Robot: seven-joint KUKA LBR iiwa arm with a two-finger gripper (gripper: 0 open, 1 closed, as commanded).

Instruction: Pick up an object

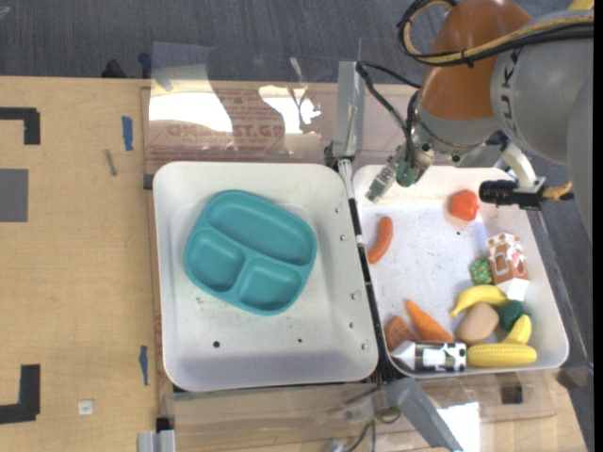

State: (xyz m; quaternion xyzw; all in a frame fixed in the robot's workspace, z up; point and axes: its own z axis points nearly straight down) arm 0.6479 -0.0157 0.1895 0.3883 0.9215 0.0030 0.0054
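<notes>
My gripper (384, 183) hangs over the far left corner of the right bin (424, 243), on the grey arm with the orange band. Nothing shows in it. A red sausage (379, 238) lies just below it by the bin's left wall. A red tomato (463, 205) sits to its right. Along the near right side are piled a banana (479, 298), a potato (478, 323), a corn cob (501, 354), a carrot (429, 321), a small printed box (506, 257) and a black-and-white bottle (431, 355).
The left bin (188, 347) holds a teal divided plate (250, 250). A raised rim (356, 252) separates the two bins. A clear plastic sheet (236, 121) lies behind the left bin, and brown cardboard (66, 252) covers the bench to the left.
</notes>
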